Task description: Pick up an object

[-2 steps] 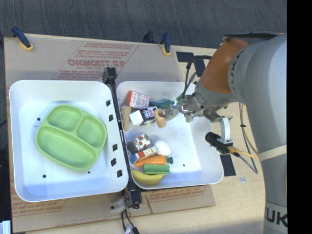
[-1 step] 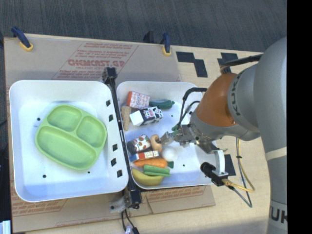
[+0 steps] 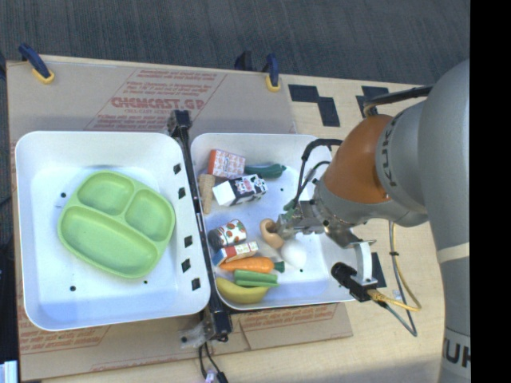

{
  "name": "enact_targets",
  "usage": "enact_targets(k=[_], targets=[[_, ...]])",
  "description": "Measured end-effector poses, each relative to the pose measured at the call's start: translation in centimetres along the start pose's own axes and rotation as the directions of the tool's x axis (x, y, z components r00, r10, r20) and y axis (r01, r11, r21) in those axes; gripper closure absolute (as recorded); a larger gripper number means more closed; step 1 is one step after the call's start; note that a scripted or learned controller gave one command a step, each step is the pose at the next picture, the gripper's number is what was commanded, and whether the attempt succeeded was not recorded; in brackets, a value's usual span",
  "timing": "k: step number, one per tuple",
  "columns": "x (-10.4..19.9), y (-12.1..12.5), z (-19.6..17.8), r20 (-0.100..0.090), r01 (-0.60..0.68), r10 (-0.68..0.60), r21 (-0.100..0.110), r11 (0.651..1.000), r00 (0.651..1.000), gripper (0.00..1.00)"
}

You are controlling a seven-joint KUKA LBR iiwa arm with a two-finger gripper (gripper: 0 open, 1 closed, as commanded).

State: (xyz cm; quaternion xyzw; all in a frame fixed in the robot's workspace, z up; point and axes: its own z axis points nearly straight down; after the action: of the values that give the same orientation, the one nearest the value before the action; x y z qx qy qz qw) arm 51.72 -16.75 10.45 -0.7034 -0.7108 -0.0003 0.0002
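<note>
The egg (image 3: 295, 255), small and white, lies on the floor of the right bin (image 3: 315, 292), just below the gripper (image 3: 289, 224) in the picture, and we see nothing between it and the fingers. We cannot tell how the gripper stands, wide or narrow, because the wrist and its cables cover that part. Just left of the gripper we see a tan mushroom-like toy (image 3: 271, 233), touching the egg's upper left side or nearly so. A little farther left sit a small can with a red and white label (image 3: 229, 234) and below it a red and white packet (image 3: 239, 251). Lower left of the gripper we find an orange carrot (image 3: 249, 265), a green vegetable (image 3: 257, 278) beneath it, and a yellow banana (image 3: 241, 292) against the bin's near wall. Up and left of the gripper we see a black and white carton (image 3: 242, 189), a green pepper-like toy (image 3: 266, 169), a red box (image 3: 226, 163) and a beige wedge (image 3: 207, 192) by the divider. Far to the left, well apart from the gripper, the left bin (image 3: 40, 294) holds a green divided plate (image 3: 116, 223).
</note>
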Motion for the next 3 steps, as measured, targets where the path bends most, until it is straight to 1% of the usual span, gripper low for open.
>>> enact_targets(k=[1, 2, 3], targets=[[-3.0, -4.0, -10.9, 0.002, -0.006, 0.006, -0.001, 1.000, 1.000, 1.00], [-4.4, 9.7, -15.4, 0.002, -0.006, 0.006, -0.002, 1.000, 1.000, 1.00], [-4.4, 9.7, -15.4, 0.001, -0.005, 0.005, 0.000, 1.000, 1.000, 0.00]])
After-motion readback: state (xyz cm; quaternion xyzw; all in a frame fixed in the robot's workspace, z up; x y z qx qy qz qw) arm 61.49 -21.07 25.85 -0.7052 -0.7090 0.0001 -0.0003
